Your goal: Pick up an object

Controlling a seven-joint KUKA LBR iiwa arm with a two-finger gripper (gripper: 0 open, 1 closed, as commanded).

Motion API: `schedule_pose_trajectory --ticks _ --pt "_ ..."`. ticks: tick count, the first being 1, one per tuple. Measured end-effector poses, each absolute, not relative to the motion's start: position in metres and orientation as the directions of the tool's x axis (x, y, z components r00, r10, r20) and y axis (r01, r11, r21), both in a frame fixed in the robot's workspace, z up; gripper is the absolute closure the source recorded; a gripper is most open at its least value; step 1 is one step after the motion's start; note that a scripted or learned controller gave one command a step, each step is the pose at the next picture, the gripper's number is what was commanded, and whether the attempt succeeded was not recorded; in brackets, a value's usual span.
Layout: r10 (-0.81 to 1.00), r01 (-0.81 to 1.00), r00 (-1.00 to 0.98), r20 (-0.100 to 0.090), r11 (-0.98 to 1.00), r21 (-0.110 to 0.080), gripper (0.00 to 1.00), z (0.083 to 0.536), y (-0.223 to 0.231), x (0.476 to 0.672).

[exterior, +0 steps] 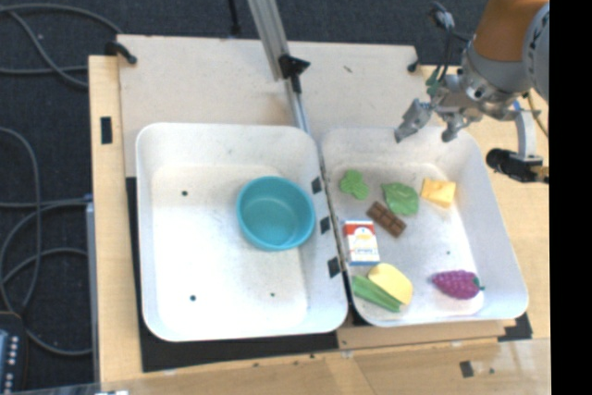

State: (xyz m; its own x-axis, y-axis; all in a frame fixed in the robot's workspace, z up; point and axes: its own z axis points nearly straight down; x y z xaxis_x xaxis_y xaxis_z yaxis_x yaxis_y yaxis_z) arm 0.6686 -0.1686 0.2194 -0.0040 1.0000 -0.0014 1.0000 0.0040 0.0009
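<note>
Materials and finishes on your bench

You have two matt white plastic bins, a smooth glossy teal plastic bowl, a printed paper carton, a pale wood-look bench, and a ribbed metal post.

teal bowl, purple grapes, white bins

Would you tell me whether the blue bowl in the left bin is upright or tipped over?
Upright: the blue bowl sits on the left bin floor with its round opening facing up, showing its inside.
</note>
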Motion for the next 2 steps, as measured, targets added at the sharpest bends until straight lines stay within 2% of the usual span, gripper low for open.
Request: schedule_pose_trajectory --ticks 1,2 --pt "1.000 1.000 -0.004 -0.003 0.004 0.000 0.00 0.220 -0.169 0.668" --pt "1.000 1.000 0.000 -0.004 0.000 -0.004 0.00 0.166 -0.178 0.675"
